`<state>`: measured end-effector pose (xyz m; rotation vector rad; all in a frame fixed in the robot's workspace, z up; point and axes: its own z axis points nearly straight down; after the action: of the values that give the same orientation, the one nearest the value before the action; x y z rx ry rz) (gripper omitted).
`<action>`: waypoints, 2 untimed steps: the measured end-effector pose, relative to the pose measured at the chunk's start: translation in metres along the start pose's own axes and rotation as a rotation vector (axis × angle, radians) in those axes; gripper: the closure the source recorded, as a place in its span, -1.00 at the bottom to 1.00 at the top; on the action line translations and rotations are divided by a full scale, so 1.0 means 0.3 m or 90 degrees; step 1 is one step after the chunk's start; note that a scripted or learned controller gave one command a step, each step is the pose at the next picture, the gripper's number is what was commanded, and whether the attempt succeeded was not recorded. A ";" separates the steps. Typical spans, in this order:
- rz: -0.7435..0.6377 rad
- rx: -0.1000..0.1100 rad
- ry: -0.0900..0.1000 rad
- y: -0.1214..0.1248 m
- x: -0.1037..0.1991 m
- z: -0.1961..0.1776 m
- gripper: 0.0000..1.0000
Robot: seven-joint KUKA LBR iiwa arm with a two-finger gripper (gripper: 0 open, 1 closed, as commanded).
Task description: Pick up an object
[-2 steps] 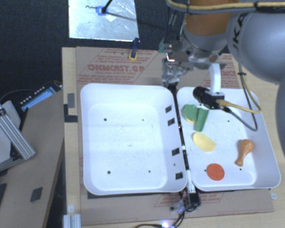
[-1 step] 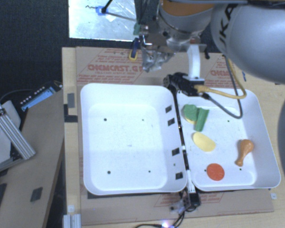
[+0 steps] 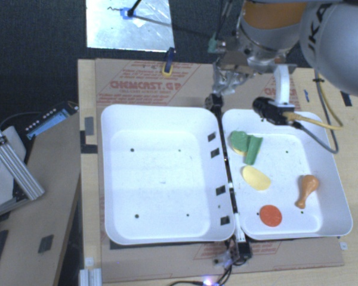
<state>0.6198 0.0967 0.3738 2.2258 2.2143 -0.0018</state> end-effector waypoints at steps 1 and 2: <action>-0.010 -0.003 0.004 -0.007 0.266 -0.123 1.00; -0.010 -0.005 0.004 -0.052 0.459 -0.350 1.00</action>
<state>0.6049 0.2347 0.4785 2.2082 2.2313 0.0139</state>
